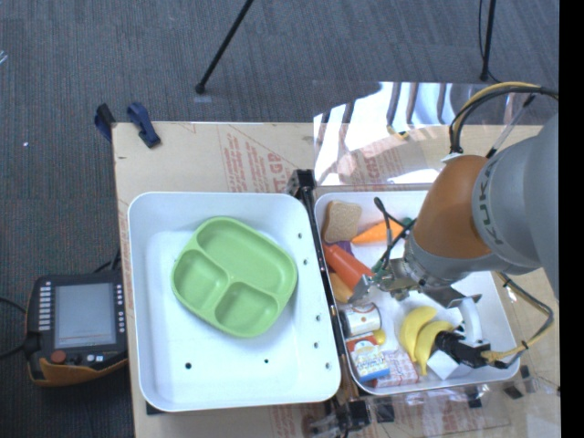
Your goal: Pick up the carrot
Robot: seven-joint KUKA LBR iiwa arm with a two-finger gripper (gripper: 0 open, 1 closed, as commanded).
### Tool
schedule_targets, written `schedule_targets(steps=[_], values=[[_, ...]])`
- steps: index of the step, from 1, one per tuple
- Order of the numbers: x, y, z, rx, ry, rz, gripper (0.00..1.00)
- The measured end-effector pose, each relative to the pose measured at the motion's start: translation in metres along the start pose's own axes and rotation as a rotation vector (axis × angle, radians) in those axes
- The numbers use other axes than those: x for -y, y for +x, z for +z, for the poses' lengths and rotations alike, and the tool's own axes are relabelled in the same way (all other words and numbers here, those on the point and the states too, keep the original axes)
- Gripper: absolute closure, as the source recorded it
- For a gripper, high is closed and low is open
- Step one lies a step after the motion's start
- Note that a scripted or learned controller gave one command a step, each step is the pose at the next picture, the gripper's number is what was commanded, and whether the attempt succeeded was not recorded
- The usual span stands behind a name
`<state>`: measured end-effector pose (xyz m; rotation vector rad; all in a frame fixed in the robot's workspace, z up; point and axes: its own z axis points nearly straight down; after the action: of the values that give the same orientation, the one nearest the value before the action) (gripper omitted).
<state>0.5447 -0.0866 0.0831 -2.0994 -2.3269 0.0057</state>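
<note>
The carrot [372,234] is a small orange cone with a dark green stem. It lies in the back left part of the right bin [507,313], next to a slice of bread [342,219]. My gripper [372,283] hangs low over the middle of that bin, just in front of the carrot and beside an orange-red cylinder [347,262]. Nothing shows in its grasp. The wrist and orange band hide the bin floor behind the carrot.
The right bin also holds a small can [362,319], a banana [418,333], a printed box [370,360] and a yellow piece [339,288], all crowded near the gripper. A green divided plate [235,276] lies in the left bin [155,354].
</note>
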Motion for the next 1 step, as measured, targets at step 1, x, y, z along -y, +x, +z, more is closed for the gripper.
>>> schedule_targets(steps=[1], values=[[-0.0548,-0.0623,-0.0009,0.002,-0.002,0.024,0.00]])
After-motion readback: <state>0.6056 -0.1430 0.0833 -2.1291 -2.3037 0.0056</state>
